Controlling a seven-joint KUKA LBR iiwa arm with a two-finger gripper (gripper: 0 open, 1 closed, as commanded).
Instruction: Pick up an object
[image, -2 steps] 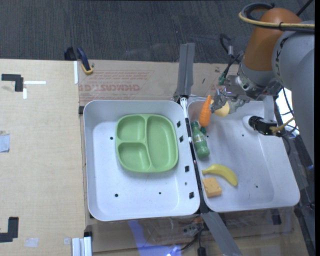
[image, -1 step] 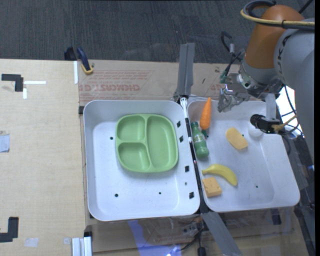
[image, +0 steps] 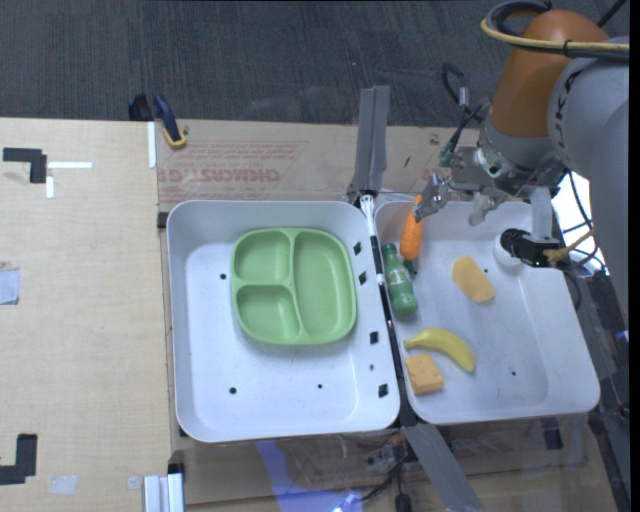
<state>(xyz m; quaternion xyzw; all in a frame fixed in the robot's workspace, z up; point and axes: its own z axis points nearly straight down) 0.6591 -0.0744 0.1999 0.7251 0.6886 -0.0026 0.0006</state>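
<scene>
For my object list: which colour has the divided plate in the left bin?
The divided plate is light green, seen clearly in the camera view.

Red printed lettering is running across the cardboard sheet (image: 262, 165) lying along the far edge of the bench, behind the left bin (image: 190, 330). It is appearing upside down and too blurred to read.
</scene>
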